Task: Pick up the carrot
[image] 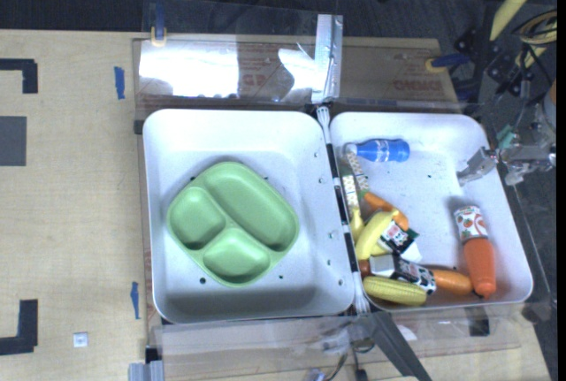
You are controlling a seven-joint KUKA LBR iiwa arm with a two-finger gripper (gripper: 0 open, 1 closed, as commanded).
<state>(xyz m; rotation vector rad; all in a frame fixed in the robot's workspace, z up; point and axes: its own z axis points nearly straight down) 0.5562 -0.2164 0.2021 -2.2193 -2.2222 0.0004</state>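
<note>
Orange carrot (453,283) lying along front wall of right bin (442,127), left end under a black-and-white packet (409,269). Pincer (485,160) near right rim; spread or pressed together, impossible to tell. Best gripped at exposed right end, clear of orange bottle (478,262).

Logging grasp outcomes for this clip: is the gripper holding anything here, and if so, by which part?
Nothing is held. The gripper sits at the right bin's far right rim with nothing between its fingers. The carrot lies near the bin's front edge, well apart from it.
</note>
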